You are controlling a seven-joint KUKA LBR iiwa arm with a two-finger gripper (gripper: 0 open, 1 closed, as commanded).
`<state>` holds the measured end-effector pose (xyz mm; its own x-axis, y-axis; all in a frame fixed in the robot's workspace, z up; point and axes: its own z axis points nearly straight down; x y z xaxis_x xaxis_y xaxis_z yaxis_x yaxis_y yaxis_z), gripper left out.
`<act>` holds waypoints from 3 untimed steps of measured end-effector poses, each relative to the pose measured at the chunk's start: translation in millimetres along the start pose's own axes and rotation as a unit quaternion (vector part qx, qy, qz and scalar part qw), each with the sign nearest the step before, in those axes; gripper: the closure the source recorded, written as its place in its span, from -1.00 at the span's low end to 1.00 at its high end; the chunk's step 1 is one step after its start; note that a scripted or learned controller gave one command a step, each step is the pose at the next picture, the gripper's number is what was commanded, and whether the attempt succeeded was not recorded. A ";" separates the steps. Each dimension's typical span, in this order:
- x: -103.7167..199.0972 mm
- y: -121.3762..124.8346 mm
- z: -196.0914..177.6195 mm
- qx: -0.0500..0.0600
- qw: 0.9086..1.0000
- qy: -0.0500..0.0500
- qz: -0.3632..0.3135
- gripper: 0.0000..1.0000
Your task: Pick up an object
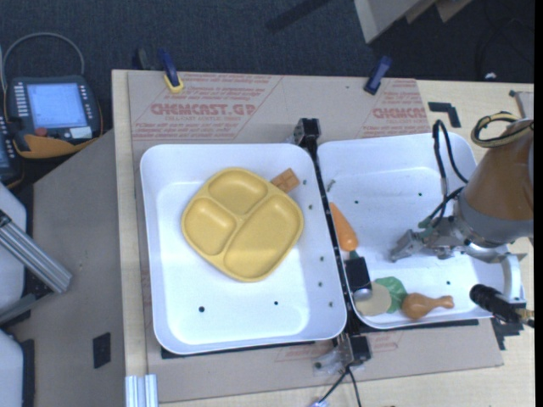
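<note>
At the right edge of the frame the arm (pixel 502 195) shows a broad orange band above a rounded grey wrist. Black cables (pixel 442 161) loop along its left side. The metal pincer (pixel 405 246) is pale grey, with slim angular parts.

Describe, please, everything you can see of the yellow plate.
The plate is a pale yellow, matte, plastic-looking tray with rounded corners and three compartments, one large and two smaller. It lies flat and turned at an angle in the upper middle of the left bin. A small brown block sits at its upper right edge.
</note>
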<state>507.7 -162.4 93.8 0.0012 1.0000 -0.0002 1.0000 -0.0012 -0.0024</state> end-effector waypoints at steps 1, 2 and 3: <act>-1.0 2.1 -14.6 -0.005 1.000 -0.002 0.000 1.00; -6.2 0.7 -73.3 -0.002 1.000 0.000 -0.001 1.00; -6.6 2.1 -126.8 -0.005 1.000 -0.001 -0.001 1.00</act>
<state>510.1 -168.9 220.6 -0.0014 1.0000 -0.0027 1.0000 0.0014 0.0068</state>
